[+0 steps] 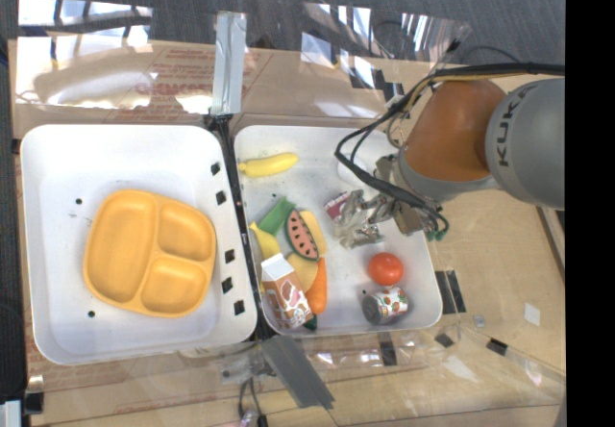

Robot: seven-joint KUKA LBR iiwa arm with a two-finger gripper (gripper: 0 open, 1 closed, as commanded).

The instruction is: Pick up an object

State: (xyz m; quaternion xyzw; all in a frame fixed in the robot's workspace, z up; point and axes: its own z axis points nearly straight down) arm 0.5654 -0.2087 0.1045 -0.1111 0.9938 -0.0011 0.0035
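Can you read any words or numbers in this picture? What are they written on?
"KUKA": dark letters on the grey robot arm, partly cut off at the picture's edge.
Faint red printing on the brown cardboard sheet behind the bins: too blurred to read.
Print on the small white and orange carton: too small to read.
Pattern on the small printed cup: too small to read.

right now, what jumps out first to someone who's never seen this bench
The yellow tray sits alone in the left bin. The right bin is crowded: a banana at the far end, a watermelon slice in the middle, a tomato and a carton near the front. The grey arm reaches in from the right, its gripper low over the right bin.
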